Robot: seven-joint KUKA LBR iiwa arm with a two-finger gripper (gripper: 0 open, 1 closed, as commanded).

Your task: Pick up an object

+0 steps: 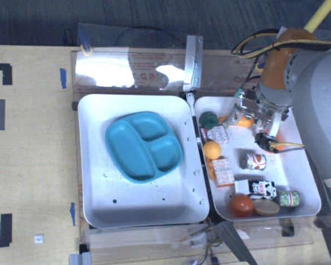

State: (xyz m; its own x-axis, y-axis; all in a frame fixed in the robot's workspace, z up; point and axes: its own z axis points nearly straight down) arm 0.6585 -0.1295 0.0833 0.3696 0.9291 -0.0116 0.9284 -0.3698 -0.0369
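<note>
The grey arm [315, 98] reaches in from the right, bent downward, its orange band [276, 73] just above the wrist [269, 101]; the hand [244, 112] points down and leftward.

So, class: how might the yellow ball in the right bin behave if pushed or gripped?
The yellow ball looks round, so it probably rolls when nudged. Its curved surface may slip when squeezed. The packet and carton beside it might block it.

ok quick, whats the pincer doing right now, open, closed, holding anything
Pincer: cannot be told; it sits over the far end of the right bin.
</note>
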